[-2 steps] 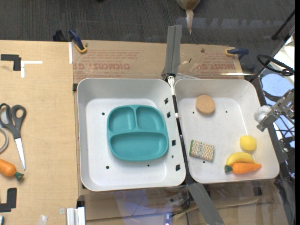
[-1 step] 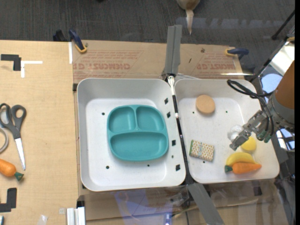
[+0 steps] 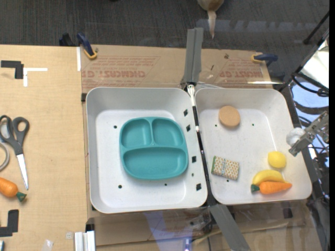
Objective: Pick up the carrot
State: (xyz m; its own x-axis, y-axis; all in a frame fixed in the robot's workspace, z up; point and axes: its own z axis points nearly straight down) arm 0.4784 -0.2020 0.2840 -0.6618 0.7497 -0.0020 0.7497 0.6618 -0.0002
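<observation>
Where the gripper (image 3: 298,140) hangs at the right wall of the right bin (image 3: 246,95), the carrot (image 3: 275,187) lies below it and a little to its left, apart from it, near that bin's front right corner. Whether the gripper is apart or together cannot be told at this angle. The carrot's long axis runs almost straight across the view, rising slightly to the right; its green stem end points left and its orange tip points right. One banana (image 3: 265,177) rests against its upper side, with one lemon (image 3: 277,160) just above that. The same bin has one round tan disc (image 3: 229,116) and one patterned rectangular block (image 3: 225,168). The left bin (image 3: 99,156) bears one teal divided plate (image 3: 154,148). On the bench at far left lie one pair of scissors (image 3: 15,140) and a second carrot (image 3: 7,187), making two carrots and two bins.
</observation>
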